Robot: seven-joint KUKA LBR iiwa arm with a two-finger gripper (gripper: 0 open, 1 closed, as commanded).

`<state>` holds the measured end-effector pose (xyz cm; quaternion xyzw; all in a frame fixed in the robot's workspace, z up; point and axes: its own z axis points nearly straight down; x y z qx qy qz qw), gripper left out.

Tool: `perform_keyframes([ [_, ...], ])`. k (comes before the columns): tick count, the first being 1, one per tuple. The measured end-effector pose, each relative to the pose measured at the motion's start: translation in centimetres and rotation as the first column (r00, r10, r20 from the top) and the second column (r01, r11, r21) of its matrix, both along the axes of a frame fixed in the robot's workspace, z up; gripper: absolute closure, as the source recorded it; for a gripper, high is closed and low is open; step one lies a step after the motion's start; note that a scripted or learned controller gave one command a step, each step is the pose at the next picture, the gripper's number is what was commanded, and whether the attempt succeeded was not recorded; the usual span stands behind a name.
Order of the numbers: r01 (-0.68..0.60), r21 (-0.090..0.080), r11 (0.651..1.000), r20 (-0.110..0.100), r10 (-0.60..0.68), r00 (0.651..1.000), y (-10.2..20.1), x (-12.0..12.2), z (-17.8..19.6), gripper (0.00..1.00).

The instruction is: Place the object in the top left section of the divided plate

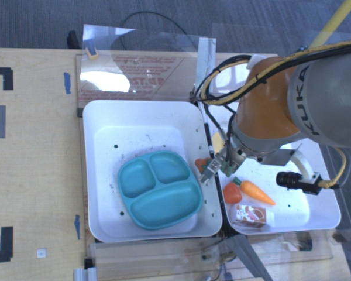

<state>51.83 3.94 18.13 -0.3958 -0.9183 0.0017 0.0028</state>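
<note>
The pincer point(212, 170) hangs over the ridge where the two white bins meet, and I cannot tell whether it grips anything. A small orange-red scrap point(200, 163) shows just beside its tip, but what that scrap is stays unclear.

In the right bin point(324, 212), near its left wall, lie a carrot point(257, 192), a red piece point(232, 193) touching the carrot's leafy end, and a packet point(250, 215) close to the bin's near edge.

The blue divided plate point(159, 189) sits tilted in the left bin point(99, 157), toward its near edge, all three sections bare. The top left section point(137, 178) lies well left of the pincer.

Risks, as I judge them: a loose hold could drop the object onto the ridge or the bin floor, and the plate's tilt invites a release into the neighbouring small section.
</note>
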Motion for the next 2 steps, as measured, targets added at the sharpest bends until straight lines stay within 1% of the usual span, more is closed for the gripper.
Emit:
perform_keyframes([
  [1,-0.137,-0.001,0.991,0.013,0.137,0.990,0.76,6.68,19.11,1.00],
  [2,-0.138,-0.001,0.990,0.005,0.138,0.990,0.80,6.61,18.73,0.00],
])
